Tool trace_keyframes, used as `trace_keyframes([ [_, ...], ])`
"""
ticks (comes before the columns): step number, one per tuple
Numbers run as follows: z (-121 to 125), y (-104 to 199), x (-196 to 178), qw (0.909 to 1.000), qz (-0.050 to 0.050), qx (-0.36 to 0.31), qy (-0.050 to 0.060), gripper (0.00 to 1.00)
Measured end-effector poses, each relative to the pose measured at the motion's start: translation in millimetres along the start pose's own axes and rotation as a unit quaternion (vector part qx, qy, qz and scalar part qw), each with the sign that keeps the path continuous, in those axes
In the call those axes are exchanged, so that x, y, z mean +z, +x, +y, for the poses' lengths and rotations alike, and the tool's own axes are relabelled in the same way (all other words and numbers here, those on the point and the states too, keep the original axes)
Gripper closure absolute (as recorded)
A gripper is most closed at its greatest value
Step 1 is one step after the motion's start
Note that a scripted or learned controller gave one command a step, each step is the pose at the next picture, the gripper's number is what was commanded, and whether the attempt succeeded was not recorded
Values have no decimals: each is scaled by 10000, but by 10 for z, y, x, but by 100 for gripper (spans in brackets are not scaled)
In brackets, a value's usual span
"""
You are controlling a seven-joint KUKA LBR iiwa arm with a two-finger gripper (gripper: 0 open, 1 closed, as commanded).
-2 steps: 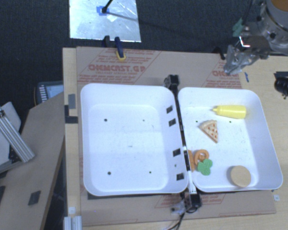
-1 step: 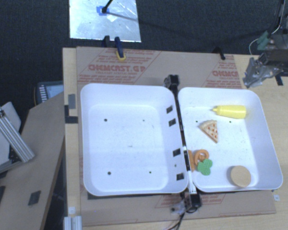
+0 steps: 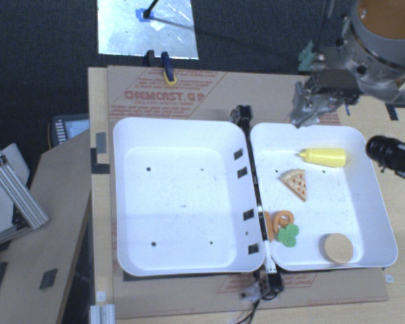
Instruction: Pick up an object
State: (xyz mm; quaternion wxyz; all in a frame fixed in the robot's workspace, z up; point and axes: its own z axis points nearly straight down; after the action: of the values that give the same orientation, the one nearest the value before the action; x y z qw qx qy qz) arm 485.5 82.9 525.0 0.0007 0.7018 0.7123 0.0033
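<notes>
Tool (image 3: 305, 117): hanging above the far rim of the right bin (image 3: 374, 201), touching nothing; opening impossible to tell, nothing seen gripped.
Yellow bottle (image 3: 323, 156): lying on its side nearest the tool, likeliest target.
Pizza slice (image 3: 294, 183): flat, mid-bin, apart from the bottle.
Pretzel (image 3: 281, 222) and green piece (image 3: 289, 234): touching, against the inner wall, awkward to grasp.
Wooden disc (image 3: 338, 248): near corner.
Left bin (image 3: 179, 194): presumably for drop-off.

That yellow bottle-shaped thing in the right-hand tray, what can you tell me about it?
The yellow bottle looks like smooth plastic, perhaps a toy mustard bottle. It lies on its side near the back of the right bin, its narrow nozzle pointing left. It touches the bin's floor and nothing else; the pizza slice lies apart, just in front.
</notes>
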Motion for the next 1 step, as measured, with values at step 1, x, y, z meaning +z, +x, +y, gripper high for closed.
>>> trace_keyframes([
  [1, 175, 499, -100, 10000, -9, 29, 10, 100],
])
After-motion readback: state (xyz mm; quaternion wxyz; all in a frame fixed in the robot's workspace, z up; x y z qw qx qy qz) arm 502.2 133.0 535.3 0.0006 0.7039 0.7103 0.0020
